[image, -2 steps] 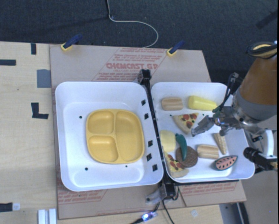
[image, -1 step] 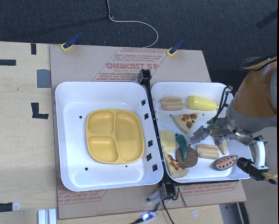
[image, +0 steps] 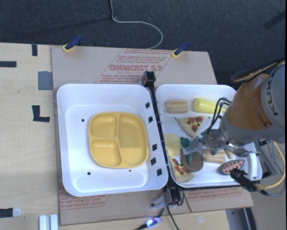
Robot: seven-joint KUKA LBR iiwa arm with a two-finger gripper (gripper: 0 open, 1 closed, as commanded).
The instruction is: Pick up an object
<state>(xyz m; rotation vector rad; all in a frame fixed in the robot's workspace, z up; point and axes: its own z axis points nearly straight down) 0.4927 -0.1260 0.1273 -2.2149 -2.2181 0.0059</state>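
Over right bin | fingers state unclear | round brown patty beneath | left: yellow divided plate

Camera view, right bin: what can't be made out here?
- Gripper: finger state too small and cluttered to judge.
- Toy food under the gripper: brown round piece partly covered.
- Right bin: the arm hides its right side.
- Pink slice: details too small.

1. The bench is pale wood with black marks.
2. A cardboard sheet lies on it, held by two clamps at the far edge.
3. The left bin and the right bin sit side by side on the cardboard, touching.
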